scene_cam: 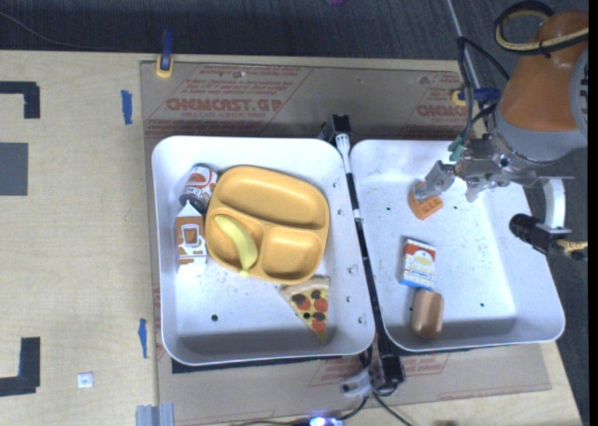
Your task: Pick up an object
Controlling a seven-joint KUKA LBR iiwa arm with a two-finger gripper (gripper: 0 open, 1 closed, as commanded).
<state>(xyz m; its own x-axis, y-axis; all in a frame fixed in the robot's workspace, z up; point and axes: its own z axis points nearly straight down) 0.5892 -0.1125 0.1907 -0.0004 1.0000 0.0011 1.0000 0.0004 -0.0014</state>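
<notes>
While reaching in from the right — claw [451, 181] low over right bin [537, 307], beside orange piece [426, 203] — grip state unclear.

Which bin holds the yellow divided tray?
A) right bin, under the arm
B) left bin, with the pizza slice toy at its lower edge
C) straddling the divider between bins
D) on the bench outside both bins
B: the yellow divided tray lies in the left bin, a banana in one of its compartments and the pizza slice toy just below it.
</notes>
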